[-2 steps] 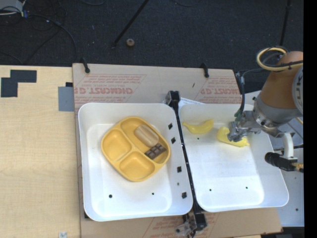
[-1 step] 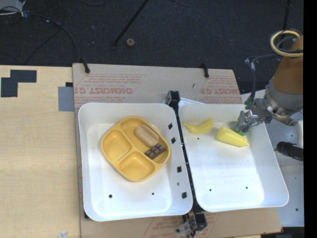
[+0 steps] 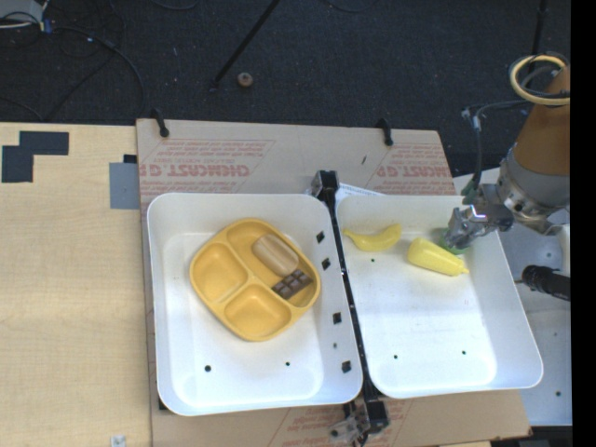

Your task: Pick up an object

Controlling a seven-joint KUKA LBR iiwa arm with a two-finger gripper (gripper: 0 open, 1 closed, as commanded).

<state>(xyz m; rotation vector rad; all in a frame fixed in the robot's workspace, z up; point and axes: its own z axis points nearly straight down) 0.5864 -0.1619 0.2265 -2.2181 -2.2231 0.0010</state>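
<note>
In the right bin [image 3: 484, 361] two yellow objects lie near the far wall: a banana-shaped piece [image 3: 373, 239] and a chunkier yellow pepper-like piece [image 3: 435, 257]. My gripper [image 3: 460, 234] hangs at the right end of the yellow pepper piece, close to the bin's right wall, right beside or touching it. The left bin [image 3: 177, 343] holds a yellow divided plate [image 3: 244, 279] carrying a tan bread-like item [image 3: 276, 253] and a brown chocolate-like bar [image 3: 292, 285].
A black divider [image 3: 340, 287] runs between the two bins. Cardboard lies under the bins, and a wooden bench surface extends to the left. Cables cross the dark floor behind. The near half of the right bin is bare white.
</note>
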